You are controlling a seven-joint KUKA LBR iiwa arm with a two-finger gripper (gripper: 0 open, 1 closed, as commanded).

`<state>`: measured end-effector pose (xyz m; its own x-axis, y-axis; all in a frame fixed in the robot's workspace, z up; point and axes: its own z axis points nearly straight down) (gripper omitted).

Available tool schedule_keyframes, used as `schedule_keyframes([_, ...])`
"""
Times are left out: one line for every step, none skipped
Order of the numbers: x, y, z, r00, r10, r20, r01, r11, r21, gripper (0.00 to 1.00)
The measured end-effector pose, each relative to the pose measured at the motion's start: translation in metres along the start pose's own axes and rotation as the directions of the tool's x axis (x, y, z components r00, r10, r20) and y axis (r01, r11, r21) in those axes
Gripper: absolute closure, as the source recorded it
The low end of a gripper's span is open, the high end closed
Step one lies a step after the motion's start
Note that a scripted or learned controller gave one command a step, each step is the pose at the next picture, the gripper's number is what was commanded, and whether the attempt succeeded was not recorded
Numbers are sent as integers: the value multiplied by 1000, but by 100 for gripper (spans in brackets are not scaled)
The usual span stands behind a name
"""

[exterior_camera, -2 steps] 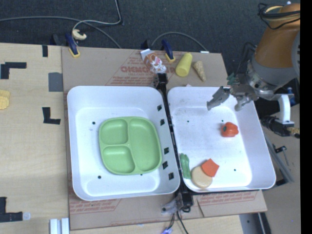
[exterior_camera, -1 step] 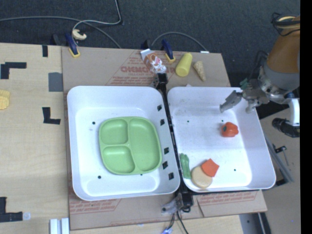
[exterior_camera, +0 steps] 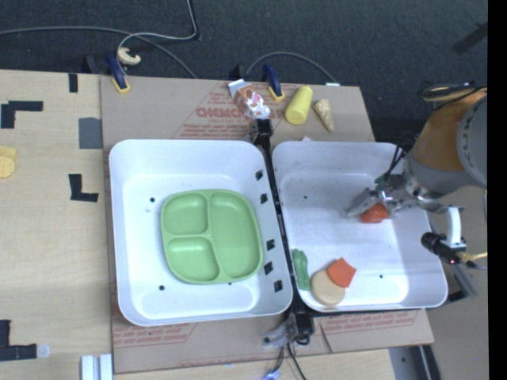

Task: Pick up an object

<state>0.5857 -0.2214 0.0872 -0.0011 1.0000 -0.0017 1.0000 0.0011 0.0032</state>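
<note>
Counter [exterior_camera: 47, 236]: pale wood with cardboard sheet under two shallow white bins, side by side at centre.
Left bin [exterior_camera: 131, 172]: holds a green divided plate [exterior_camera: 211, 235] with three compartments, lying flat near the middle.
Right bin [exterior_camera: 317, 165]: holds the arm's working end and several small things.
Arm [exterior_camera: 451, 145]: grey with an orange band, entering from 3 o'clock, partly cut off by the edge; wrist bent down into the right bin.
Jaws [exterior_camera: 372, 206]: low in the right bin toward 3 o'clock, pointing toward 9 o'clock; a red object [exterior_camera: 375, 213] lies right at the tips, but whether it sits between them or just beside them is too small and blurred to tell; open or closed cannot be told.
Red object: rounded, shape hard to make out, partly hidden by the metal parts above it.
Near edge of right bin, 6 o'clock: a tan round object [exterior_camera: 327, 288] touching an orange piece [exterior_camera: 341, 272] at its 1 o'clock; a green stalk-like item [exterior_camera: 300, 268] just beside them along the bin's left wall.
Beyond the bins, 12 o'clock: a yellow cylinder [exterior_camera: 299, 105], a small tan cone [exterior_camera: 325, 115] beside it, and a small printed carton [exterior_camera: 248, 99]; blue clamps [exterior_camera: 119, 76] grip the cardboard's far edge.
Cables [exterior_camera: 190, 22]: thin, looping over the dark floor at the top.
</note>
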Motion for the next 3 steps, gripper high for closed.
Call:
schedule_keyframes([0, 1, -10, 1000, 0, 2, 0, 1000, -3, 100])
schedule_keyframes([64, 4, -1, 1000, -1, -1, 1, 1000, -5, 100])
schedule_keyframes([136, -3, -98, 1000, -1, -2, 1, 1000, 2, 100])
